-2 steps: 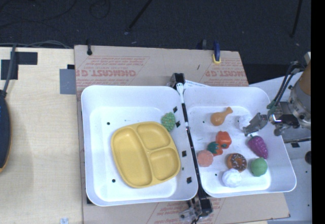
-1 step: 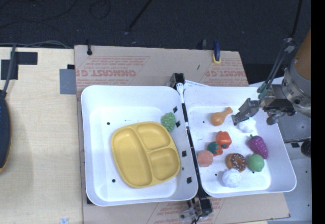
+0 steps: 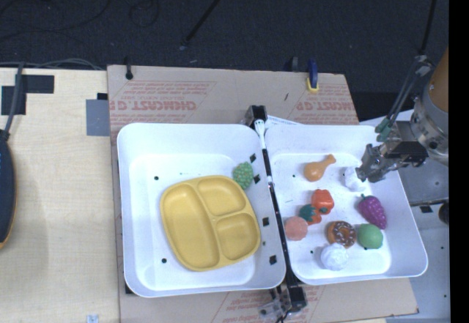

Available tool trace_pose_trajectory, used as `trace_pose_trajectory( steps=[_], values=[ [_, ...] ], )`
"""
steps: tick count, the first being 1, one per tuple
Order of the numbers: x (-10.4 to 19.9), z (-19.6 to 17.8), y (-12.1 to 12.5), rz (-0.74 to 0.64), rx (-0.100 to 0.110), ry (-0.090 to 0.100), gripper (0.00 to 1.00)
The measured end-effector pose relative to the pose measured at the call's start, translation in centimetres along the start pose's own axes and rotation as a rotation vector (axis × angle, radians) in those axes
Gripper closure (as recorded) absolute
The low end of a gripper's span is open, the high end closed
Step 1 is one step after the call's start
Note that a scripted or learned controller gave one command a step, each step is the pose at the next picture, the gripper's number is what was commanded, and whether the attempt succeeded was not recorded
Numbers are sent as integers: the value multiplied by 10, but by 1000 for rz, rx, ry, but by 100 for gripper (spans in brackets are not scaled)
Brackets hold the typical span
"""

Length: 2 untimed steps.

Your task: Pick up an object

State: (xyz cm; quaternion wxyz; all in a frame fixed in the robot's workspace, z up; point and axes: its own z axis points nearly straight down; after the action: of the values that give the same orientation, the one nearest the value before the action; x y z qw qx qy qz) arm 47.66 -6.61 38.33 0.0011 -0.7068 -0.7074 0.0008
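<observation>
The right bin (image 3: 410, 255) holds several toy foods. An orange drumstick (image 3: 319, 167) lies near its middle, with a red-orange pepper (image 3: 321, 202) and a pink peach (image 3: 296, 228) below it. A brown donut (image 3: 341, 233), a green apple (image 3: 370, 236), purple grapes (image 3: 372, 210) and a white ball (image 3: 335, 257) sit toward the front right. My gripper (image 3: 368, 169) hangs low at the bin's right side, just above a small white object (image 3: 353, 182), which it partly hides. It stands right of the drumstick and above the grapes.
The left bin (image 3: 139, 168) carries a yellow divided plate (image 3: 209, 220) and a green leafy toy (image 3: 243, 174) against the divider (image 3: 265, 190). Cardboard lies under both bins. The arm comes in over the right bin's right rim.
</observation>
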Motion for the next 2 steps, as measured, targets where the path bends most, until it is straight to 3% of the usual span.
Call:
trace_pose_trajectory(
  steps=[1, 2],
  values=[
    [69, 72, -1, -5, 7, 1, 100],
    [190, 24, -1, -12, -4, 4, 100]
  ],
)
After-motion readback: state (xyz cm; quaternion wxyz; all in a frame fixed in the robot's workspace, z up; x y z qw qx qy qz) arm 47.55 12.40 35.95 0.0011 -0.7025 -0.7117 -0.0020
